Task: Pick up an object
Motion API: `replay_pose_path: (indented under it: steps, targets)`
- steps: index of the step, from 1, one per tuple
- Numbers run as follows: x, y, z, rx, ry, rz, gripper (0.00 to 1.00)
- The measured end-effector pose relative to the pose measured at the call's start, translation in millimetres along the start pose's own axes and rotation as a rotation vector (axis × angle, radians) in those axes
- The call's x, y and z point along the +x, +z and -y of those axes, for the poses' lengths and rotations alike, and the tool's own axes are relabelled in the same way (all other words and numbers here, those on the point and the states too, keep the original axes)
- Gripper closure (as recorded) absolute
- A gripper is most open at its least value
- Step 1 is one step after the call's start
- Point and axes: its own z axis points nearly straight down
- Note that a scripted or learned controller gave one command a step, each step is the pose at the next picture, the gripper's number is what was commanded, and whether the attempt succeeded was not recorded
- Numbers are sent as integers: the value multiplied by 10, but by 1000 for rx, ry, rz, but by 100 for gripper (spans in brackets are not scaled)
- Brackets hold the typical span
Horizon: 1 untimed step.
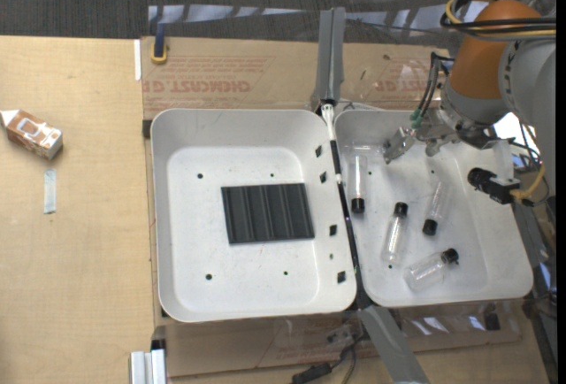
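Several clear vials with black caps lie in the right bin [504, 285]: one [357, 181] near its left wall, one [393, 230] at the middle, one [433, 207] to the right of that, and one [430, 266] near the front. A dark ribbed rectangular block [267, 213] lies flat in the middle of the left bin [177, 285]. My gripper [396, 146] hangs over the back of the right bin, above and behind the vials, with nothing visibly in it.
The grey arm with its orange band [491, 55] comes in over the right bin's back right corner, with cables beside it. A small printed box [34, 134] and a pale strip [49, 192] lie on the wooden bench at far left. Cardboard [230, 77] lies behind the bins.
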Motion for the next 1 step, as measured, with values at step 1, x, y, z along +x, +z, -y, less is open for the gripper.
replay_pose_path:
  steps: [1]
  targets:
    - [259,-881,738,-2,-63,0,0]
